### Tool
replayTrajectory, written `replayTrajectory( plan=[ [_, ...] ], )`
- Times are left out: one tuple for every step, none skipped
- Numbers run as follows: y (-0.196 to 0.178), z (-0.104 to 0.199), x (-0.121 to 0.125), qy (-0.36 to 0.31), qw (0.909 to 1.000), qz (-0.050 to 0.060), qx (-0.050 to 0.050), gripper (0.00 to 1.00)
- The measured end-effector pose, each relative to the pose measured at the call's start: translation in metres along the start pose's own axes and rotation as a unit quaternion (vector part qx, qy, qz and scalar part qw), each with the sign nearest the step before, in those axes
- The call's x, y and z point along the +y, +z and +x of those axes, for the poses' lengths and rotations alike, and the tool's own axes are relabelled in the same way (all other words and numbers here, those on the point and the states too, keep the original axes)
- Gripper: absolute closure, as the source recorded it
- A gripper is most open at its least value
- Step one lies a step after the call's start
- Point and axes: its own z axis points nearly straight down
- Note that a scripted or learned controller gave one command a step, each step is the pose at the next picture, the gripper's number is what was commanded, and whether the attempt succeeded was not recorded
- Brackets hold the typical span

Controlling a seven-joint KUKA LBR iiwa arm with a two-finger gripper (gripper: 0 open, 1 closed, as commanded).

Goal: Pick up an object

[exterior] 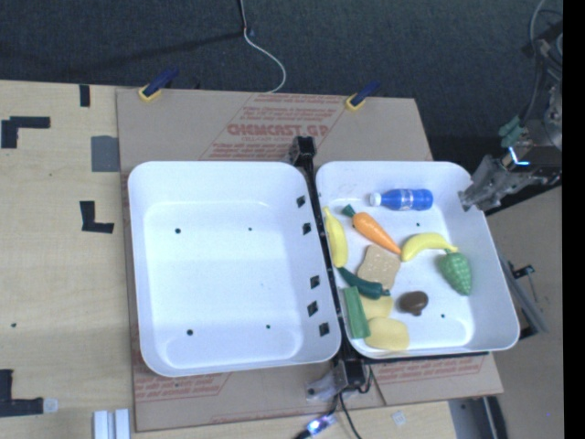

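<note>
The right bin (pixel 489 314) holds several toy foods. A blue bottle (pixel 402 199) lies near its far wall, with an orange carrot (pixel 375 230) just below it. A yellow banana (pixel 428 243) and a green leafy piece (pixel 456 273) lie toward the right wall. A tan cracker (pixel 377 266), a green vegetable (pixel 356 289), a brown piece (pixel 413 302) and a yellow lump (pixel 388 334) crowd the near left part. Another yellow piece (pixel 335 236) lies along the left wall. My gripper (pixel 482 190) hovers just outside the bin's far right corner, above its rim, with nothing seen in it.
The left bin (pixel 219 263) sits beside the right one, joined by black clips along the divider (pixel 315 245). Both rest on a cardboard sheet (pixel 265 126) held by yellow and blue clamps. A thin cable (pixel 260 48) runs across the dark floor behind.
</note>
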Motion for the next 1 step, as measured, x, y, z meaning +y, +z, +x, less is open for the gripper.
replayTrajectory(
  plan=[
    [-0.0736, 0.0212, 0.0023, 0.002, 0.9999, -0.010, -0.002, 1.00]
  ],
)
